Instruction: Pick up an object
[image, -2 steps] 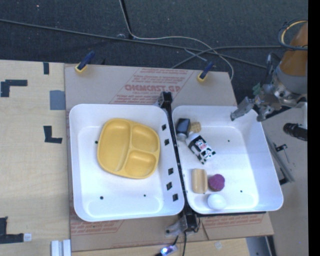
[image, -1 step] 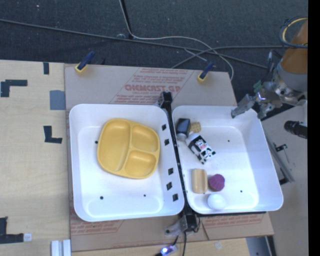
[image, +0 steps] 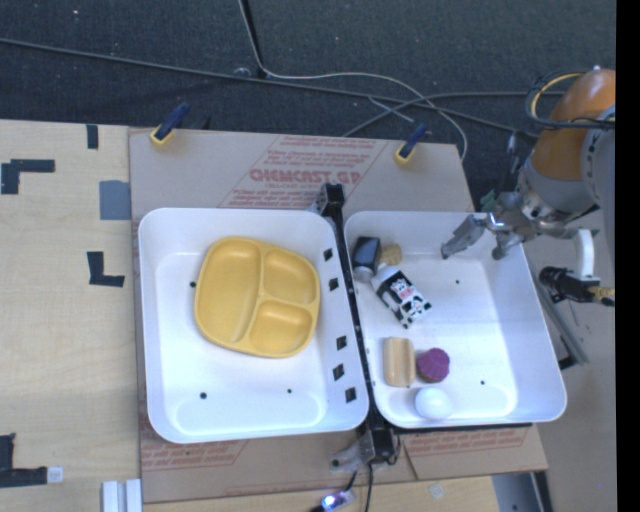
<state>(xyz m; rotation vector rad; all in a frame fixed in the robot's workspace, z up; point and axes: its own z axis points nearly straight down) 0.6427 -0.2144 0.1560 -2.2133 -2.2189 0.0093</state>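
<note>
Nearest the camera, in the right-hand shallow white bin (image: 530, 385), a small white ball (image: 434, 403) sits by the front wall, with a round magenta object (image: 433, 364) just behind it and a tan cylindrical block (image: 398, 361) alongside, its long axis running front to back. Further in, a white bottle with black cow patches (image: 401, 295) lies tilted, its axis diagonal from near-right to far-left, next to a dark blue-grey object (image: 364, 251) by the divider. The left-hand white bin (image: 165, 330) holds a yellow sectioned plastic plate (image: 257, 297). At the right bin's far corner hovers the gripper (image: 483, 238), fingers spread apart, gripping nothing.
</note>
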